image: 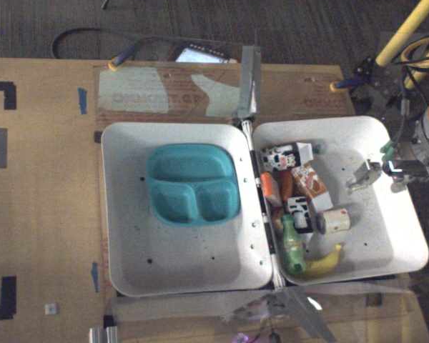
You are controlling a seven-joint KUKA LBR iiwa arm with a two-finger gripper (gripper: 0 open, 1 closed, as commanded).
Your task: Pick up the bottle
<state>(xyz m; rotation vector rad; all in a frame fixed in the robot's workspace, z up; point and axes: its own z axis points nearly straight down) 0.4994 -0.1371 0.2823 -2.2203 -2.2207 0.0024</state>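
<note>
You are still at the approach step. The gripper hangs over the right bin's right side with nothing between its fingers, which look apart, though the view is blurry. The green bottle lies well off to its lower left, touching the banana. Next, travel there and descend.
</note>
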